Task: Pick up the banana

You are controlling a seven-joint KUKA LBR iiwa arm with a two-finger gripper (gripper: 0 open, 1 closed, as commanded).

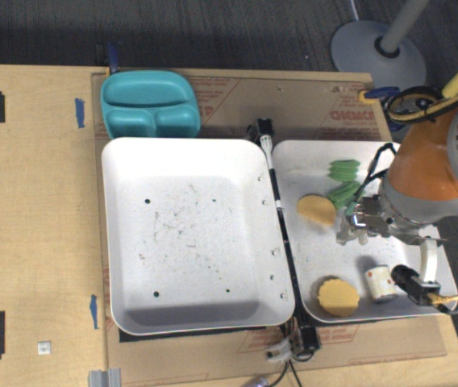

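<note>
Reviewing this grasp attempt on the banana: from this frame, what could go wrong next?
1. The gripper sits low in the right bin amid clutter; the green item is close behind and could get nudged or grabbed.
2. Two yellow pieces, one at and one at, look alike, so it may go for the wrong one.
3. The white cup-like item lies near the arm.

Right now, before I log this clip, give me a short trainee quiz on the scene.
1. True or false: the teal tray sits inside the left bin.
2. How many yellow items lie in the right bin?
3. The pincer hangs over: A) the left bin, B) the right bin, C) the teal tray.

Key:
1. False; it stands behind that bin.
2. Two: the upper yellow item and the lower yellow item.
3. B.
</note>
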